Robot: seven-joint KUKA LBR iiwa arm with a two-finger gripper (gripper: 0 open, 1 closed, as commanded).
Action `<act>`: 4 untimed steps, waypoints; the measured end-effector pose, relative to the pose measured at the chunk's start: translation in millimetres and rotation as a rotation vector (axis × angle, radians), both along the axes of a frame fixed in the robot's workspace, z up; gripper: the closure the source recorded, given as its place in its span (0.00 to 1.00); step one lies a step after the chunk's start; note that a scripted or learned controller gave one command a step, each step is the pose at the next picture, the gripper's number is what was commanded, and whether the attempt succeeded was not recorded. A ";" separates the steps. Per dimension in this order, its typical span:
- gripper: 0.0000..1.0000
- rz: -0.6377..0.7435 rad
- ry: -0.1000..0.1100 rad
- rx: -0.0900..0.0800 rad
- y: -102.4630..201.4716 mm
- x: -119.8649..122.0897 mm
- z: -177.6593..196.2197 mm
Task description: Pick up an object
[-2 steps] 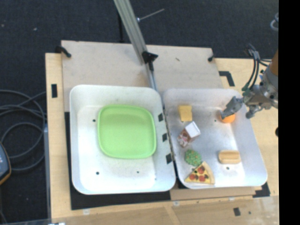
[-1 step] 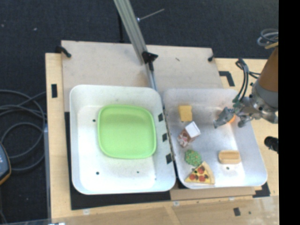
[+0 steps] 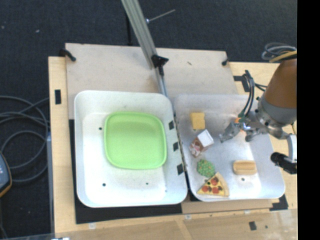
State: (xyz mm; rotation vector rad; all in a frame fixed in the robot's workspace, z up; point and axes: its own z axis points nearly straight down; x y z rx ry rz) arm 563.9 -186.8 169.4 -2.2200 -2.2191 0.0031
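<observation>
Gripper point(image 3: 231, 132) hanging over right bin point(image 3: 270, 184) near its far right side, finger state impossible to tell, white carton point(image 3: 202, 140) lying nearest, just left of it, yellow block point(image 3: 198, 120) sitting beyond, bread roll point(image 3: 244, 167) sitting nearer the camera.

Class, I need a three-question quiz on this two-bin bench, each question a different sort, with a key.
1. True or false: the green plate lies in the left bin.
2. Which toy lies nearest the right bin's front edge: A cheese, B pizza slice, C bread?
3. Fill in: the gripper hangs over the ____ bin.

Key: 1 true; 2 B; 3 right.
</observation>
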 end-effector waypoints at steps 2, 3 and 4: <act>1.00 -0.002 -0.005 -0.001 6.5 -5.6 -42.1; 1.00 0.000 -0.008 -0.002 3.1 -4.8 0.5; 1.00 0.000 -0.008 -0.002 0.8 -10.7 45.8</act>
